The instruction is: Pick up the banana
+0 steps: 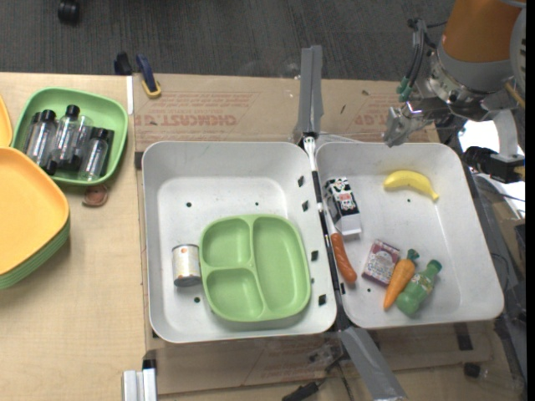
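Note:
The yellow banana (411,183) lies in the upper part of the right bin (468,249), curved, with nothing touching it. My gripper (403,126) hangs above the right bin's back rim, up and slightly left of the banana and well apart from it. Nothing shows between its fingertips. The orange-banded arm (476,23) comes in from the top right corner.
The right bin also holds a black-and-white carton (342,205), a red sausage (343,258), a pink packet (381,262), a carrot (399,281) and a green bottle (418,288). In the left bin sit a green divided plate (253,267) and a can (185,265).

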Motion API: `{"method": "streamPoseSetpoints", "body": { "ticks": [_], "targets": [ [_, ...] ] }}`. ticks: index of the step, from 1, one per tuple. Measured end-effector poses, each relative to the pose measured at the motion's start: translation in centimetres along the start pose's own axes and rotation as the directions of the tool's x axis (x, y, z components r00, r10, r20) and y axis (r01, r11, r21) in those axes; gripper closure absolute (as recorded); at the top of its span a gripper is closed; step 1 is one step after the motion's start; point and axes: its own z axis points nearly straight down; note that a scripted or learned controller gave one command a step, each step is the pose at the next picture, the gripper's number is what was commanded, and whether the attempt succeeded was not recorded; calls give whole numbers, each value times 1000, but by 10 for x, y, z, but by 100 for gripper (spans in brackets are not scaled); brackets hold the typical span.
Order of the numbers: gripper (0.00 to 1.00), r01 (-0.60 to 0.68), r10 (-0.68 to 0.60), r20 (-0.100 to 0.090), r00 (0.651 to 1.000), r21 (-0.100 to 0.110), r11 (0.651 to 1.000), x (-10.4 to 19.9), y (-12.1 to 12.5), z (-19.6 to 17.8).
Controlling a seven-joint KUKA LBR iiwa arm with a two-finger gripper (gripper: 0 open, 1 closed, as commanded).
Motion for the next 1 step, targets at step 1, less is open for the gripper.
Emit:
{"method": "streamPoseSetpoints", "body": {
  "ticks": [1],
  "targets": [
    [100, -49, 49, -2, 999, 4, 999, 15, -56, 91]
  ]
}}
